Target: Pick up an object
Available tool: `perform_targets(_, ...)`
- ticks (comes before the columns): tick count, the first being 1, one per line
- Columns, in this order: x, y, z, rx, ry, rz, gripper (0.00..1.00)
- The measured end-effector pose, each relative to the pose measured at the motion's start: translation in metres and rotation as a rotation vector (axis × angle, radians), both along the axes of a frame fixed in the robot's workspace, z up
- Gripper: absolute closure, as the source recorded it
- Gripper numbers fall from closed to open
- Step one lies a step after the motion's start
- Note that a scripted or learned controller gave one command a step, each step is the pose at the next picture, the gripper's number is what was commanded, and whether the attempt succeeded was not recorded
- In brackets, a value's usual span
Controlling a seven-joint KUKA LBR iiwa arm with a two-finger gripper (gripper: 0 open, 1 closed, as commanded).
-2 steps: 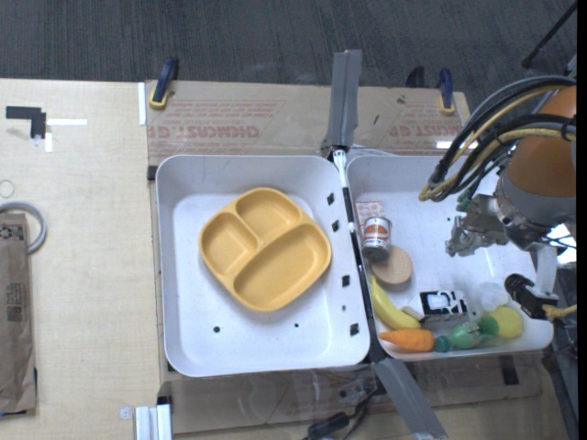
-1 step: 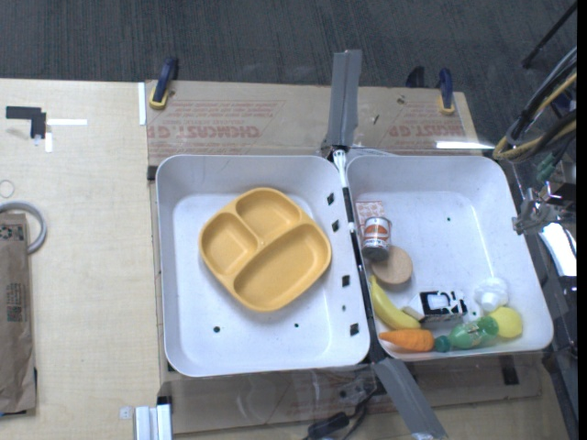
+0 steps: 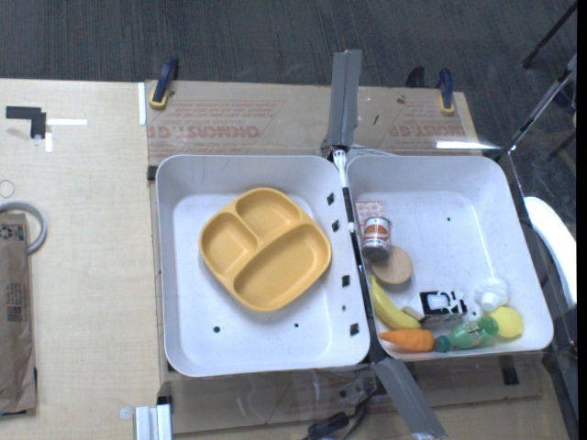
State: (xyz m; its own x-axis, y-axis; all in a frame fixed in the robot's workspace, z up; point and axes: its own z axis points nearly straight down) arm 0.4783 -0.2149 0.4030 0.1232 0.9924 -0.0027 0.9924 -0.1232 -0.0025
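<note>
A yellow divided plate [image 3: 266, 260] lies in the left bin [image 3: 174, 273]. The right bin [image 3: 440, 218] holds a small can with an orange label [image 3: 375, 232] near its left wall, and a round tan disc [image 3: 393, 267] just below the can. Along the front of that bin lie a banana [image 3: 391, 307], an orange carrot [image 3: 406, 340], a green bottle-like item [image 3: 466, 336], a yellow lemon-like piece [image 3: 507, 323], a white piece [image 3: 492, 293] and a black-and-white block [image 3: 441, 302].
A grey divider post [image 3: 344, 99] rises between the bins at the back. Cardboard [image 3: 275, 117] lies behind the bins, held by blue-and-yellow clamps [image 3: 164, 82]. A brown paper item [image 3: 14, 319] sits on the bench at far left.
</note>
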Motion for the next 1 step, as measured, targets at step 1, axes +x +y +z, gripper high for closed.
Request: perform_targets(1, 0.0005, -0.0033, 0.0378, 0.000, 0.000, 0.046, 1.00)
